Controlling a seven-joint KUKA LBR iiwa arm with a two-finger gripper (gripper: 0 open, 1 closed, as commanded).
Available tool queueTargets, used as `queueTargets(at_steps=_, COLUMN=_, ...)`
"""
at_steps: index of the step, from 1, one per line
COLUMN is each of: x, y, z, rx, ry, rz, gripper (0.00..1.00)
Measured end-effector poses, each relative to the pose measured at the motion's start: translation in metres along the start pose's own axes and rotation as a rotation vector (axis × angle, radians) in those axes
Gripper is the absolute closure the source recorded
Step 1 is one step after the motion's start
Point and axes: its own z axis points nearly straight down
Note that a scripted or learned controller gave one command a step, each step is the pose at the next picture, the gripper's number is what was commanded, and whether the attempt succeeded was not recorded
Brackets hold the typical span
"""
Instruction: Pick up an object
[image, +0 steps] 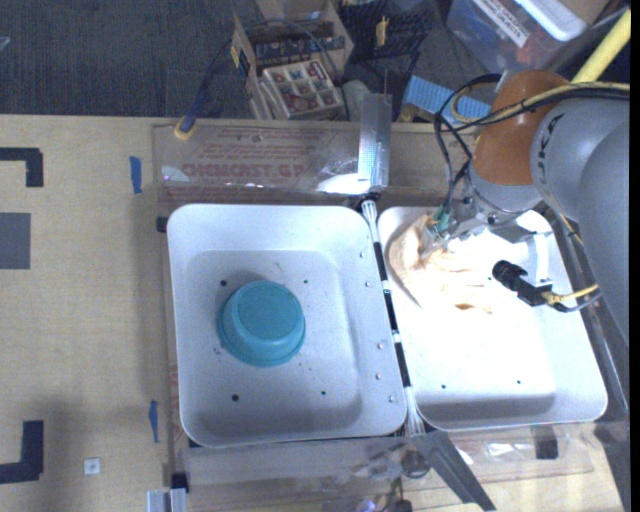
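Note:
A teal-blue bowl (262, 321) lies upside down in the middle of the left bin (200, 240). In the right bin (560, 390), a pale tan, flat object (408, 258) rests against the far-left corner, washed out by glare. My gripper (440, 232) reaches down from the right to that object's upper edge, with the orange-banded wrist (512, 140) above it. Glare and the wrist hide how the gripper meets the object.
A black connector with a yellow cable (520, 280) hangs from the arm over the right bin. Faint brown marks (470, 303) show on the bin floor. A clear plastic sheet (270, 160) and boxes (295, 70) lie behind the bins.

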Motion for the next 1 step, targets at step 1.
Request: queueTargets(at_steps=1, x=0.0272, y=0.0032, z=-0.0846, rx=0.005, ry=0.002, rz=0.386, gripper=1.0)
